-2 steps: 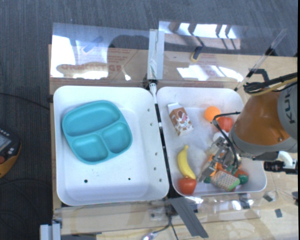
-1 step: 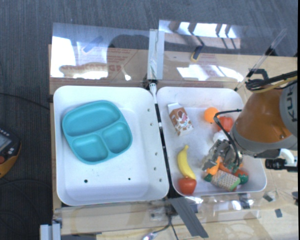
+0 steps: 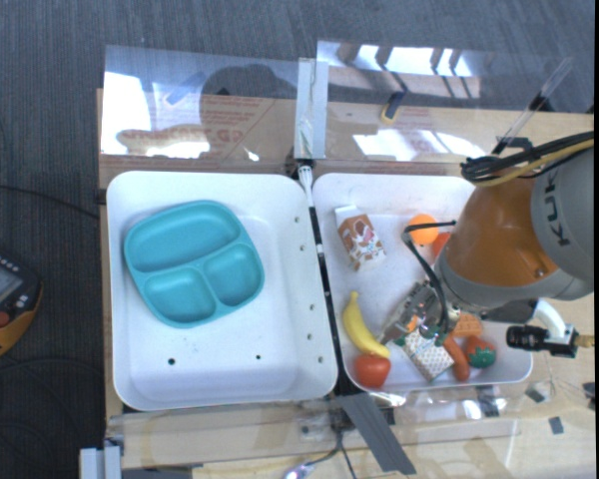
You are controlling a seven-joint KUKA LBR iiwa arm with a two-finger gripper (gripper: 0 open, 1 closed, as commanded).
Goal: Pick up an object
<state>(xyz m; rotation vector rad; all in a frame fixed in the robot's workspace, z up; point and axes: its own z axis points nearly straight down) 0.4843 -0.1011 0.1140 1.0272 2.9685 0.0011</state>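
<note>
A single fixed camera looked down from above the bench at a slant, far enough back to take in both shallow white plastic bins [image 3: 280,367] side by side and the dark grey carpet [image 3: 40,68] beyond. The grey, orange-banded robot arm [image 3: 509,238] entered from the right.

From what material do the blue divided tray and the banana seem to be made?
The blue divided tray looks like moulded plastic, matte, with an even colour and rounded compartments. The banana seems a plastic toy, uniformly yellow and slightly shiny, though a real fruit cannot be excluded.
</note>
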